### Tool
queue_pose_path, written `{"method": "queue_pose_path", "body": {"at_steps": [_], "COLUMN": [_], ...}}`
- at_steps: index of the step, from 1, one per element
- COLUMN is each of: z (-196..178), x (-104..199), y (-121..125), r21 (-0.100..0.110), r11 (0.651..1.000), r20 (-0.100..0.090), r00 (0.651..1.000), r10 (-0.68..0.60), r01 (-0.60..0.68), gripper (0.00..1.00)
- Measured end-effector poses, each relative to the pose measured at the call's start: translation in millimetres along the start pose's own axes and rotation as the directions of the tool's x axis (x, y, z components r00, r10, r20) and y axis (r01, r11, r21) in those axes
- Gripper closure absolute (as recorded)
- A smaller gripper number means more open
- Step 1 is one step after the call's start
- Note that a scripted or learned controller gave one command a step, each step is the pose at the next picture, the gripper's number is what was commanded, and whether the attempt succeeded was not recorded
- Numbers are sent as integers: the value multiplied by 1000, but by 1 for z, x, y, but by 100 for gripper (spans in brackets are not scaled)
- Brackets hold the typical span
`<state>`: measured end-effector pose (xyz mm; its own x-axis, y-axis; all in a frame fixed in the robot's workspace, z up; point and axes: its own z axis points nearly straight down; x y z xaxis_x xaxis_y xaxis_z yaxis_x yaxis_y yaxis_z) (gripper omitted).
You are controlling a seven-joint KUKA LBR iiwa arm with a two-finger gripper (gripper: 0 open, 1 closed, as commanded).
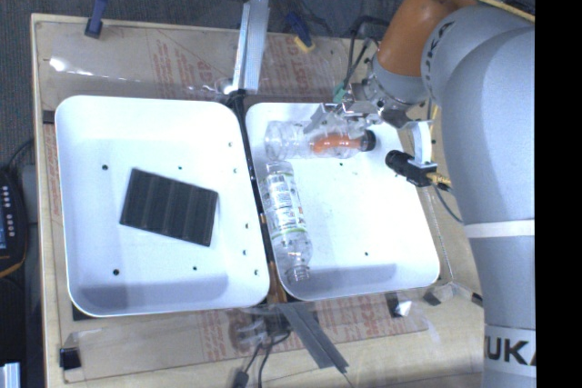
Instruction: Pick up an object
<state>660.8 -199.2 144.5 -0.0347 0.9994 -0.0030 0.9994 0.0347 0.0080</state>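
Note:
My gripper (348, 115) hangs over the far end of the right bin (400, 241), below the arm's orange band. Just under it lies a clear crumpled plastic bottle (289, 139) with an orange object (331, 144) beside or inside it, ending in a dark tip. Whether the gripper touches either one cannot be told from here. A second clear water bottle (285, 212) with a printed label lies lengthwise along the right bin's left wall. In the left bin (82, 195), a flat black ribbed rectangle (170, 206) rests near the middle.
The grey arm fills the right side and overhangs the right bin's right wall. A black fitting (409, 166) sticks out near that wall. A metal bar (249, 45) stands behind the gap between the bins, with blue clamps (95, 14) on the bench's far edge.

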Motion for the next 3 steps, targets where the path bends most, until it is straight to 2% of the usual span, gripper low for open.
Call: {"method": "queue_pose_path", "body": {"at_steps": [1, 2, 3], "z": [1, 3, -41], "x": [-5, -6, 27], "y": [4, 4, -2], "r21": [-19, -19, 13], "r11": [999, 996, 999], "r20": [9, 11, -3], "r00": [999, 997, 999], "r10": [-42, -82, 38], "r01": [42, 82, -38], "gripper": [0, 0, 0]}}
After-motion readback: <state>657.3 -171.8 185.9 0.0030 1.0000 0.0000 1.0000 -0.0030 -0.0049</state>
